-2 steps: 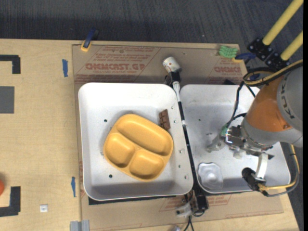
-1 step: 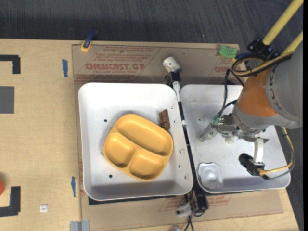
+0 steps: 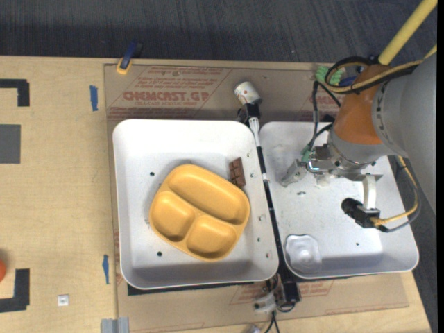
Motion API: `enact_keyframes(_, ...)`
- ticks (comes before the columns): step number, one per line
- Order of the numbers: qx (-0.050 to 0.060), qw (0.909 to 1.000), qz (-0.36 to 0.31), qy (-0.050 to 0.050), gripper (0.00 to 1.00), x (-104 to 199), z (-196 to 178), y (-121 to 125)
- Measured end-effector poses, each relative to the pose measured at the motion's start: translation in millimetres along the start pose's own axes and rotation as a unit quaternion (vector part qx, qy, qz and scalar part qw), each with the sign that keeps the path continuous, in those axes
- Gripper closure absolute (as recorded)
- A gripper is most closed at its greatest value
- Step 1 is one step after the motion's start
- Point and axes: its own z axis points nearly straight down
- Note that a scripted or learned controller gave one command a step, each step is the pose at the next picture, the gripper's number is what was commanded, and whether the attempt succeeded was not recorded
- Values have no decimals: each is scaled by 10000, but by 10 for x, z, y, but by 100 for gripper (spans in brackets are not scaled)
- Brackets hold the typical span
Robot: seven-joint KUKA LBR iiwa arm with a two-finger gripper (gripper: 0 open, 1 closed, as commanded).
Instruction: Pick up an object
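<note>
The arm's grey body and orange band cover the 1 o'clock part of the right bin (image 3: 388,255), so the wrist and whatever lies under it are hidden, and the gripper (image 3: 316,168) is seen from above as a cluster of metal parts; whether its tips are apart or together I cannot tell. Counted: two white bins, one yellow tray, one brown block, one clear cup. The left bin (image 3: 132,186) holds the yellow three-compartment tray (image 3: 200,210), lying flat near its middle and turned at a slant, and the small brown block (image 3: 237,172) at about 2 o'clock from the tray, touching or just beside its rim and near the wall shared by the bins. The small clear cup (image 3: 302,250) sits in the right bin at its 7 o'clock corner; it is faint against the white floor and its shape is hard to make out. The cup lies toward 6 o'clock from the gripper, apart from it, with bare bin floor between; the tray and block lie toward 9 o'clock, across the dividing wall.
</note>
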Motion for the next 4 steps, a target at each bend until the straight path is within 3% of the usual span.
enact_keyframes(1, -13, 10000, -7, 0, 100, 7, -107, 10)
enact_keyframes(2, -10, 10000, -10, 2, 0, 11, -105, 8)
enact_keyframes(3, 7, 9931, -1175, 3, 0, -87, -2, -688)
enact_keyframes(4, 7, 9992, -409, 5, 0, -290, 0, -1162)
